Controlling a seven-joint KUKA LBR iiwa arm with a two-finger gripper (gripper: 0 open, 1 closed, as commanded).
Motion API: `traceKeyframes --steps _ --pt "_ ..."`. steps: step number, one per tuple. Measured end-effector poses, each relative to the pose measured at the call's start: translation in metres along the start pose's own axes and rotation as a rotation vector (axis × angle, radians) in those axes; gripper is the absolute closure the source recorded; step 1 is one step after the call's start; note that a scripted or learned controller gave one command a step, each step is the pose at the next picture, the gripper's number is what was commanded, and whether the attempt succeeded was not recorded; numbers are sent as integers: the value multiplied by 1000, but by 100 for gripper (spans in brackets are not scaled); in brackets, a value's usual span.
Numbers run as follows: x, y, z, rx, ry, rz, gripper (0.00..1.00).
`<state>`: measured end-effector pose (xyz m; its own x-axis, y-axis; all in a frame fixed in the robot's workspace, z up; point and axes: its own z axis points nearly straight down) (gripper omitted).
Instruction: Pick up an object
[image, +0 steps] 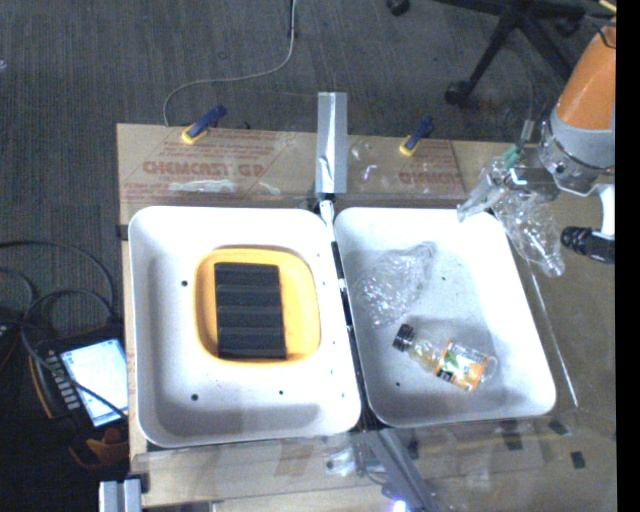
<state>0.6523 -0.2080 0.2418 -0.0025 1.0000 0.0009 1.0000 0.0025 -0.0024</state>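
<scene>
Currently: gripper (520, 215) above right bin (520, 300) far corner; jaws' state can't tell. Bottle (450, 360), plastic wrap (395, 275) inside bin, unpicked. Pick pending.

Small bottle (449, 360) lies on its side in right bin (520, 300).

Glossy plastic bottle (452, 361) — crinkled clear wrap (395, 277).
</scene>
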Motion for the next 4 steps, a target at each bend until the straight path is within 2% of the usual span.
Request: traceKeyframes --steps 1,2,3,4 --pt "43 -97 68 0 1 -116 0" --pt "60 -158 148 -9 -2 -285 0" --pt "39 -168 62 -2 -2 -121 0" --pt "39 -168 62 -2 -1 -122 0"
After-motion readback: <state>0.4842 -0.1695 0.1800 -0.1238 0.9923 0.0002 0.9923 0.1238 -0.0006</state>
